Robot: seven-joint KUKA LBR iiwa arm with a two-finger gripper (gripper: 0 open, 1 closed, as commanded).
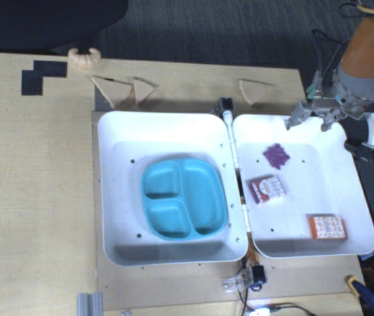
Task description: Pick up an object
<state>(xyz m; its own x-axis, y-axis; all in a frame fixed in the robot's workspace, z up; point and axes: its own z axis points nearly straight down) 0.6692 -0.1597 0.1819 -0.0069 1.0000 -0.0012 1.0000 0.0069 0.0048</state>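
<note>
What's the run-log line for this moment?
stage: approach | hand: above right bin's far rim, holding nothing | right bin: purple item, red-white packet, orange box | left bin: blue tray

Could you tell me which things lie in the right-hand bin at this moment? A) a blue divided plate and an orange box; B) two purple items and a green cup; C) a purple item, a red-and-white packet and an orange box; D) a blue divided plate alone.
C: the purple item, red-and-white packet and orange box lie in the right bin, while the blue divided plate sits in the left bin.
</note>
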